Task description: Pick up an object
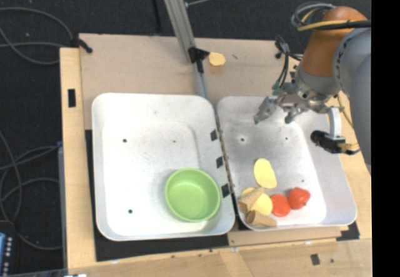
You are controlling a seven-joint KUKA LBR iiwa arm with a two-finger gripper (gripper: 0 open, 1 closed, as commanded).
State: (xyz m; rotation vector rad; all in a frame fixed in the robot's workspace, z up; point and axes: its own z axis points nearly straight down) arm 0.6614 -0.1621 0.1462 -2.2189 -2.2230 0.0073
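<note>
Over the right bin's [325, 204] far end hangs the gripper [275, 113], its two dark metal jaws spread apart with nothing between them, poised above bare speckled white plastic. Behind it rises the grey arm [353, 75] with its glossy orange band [325, 38] and a loop of cable on top. Down at the near end of that same bin sits the cluster of things to pick: a smooth, pale yellow oval piece [265, 173] lying flat and a little apart, then a tight huddle against the near wall, a rounded yellow lump [262, 205] touching tan, blocky wedges [253, 207], and two shiny red rounded pieces [290, 201] side by side just to the right. All of it lies well apart from the jaws. Across in the left bin [125, 132], a matte lime-green bowl [192, 194] sits upright near the near-right corner. On the tan counter [137, 63] beyond the bins, a small yellow blob [217, 59] rests beside a slanted, ribbed aluminium post [178, 13].
</note>
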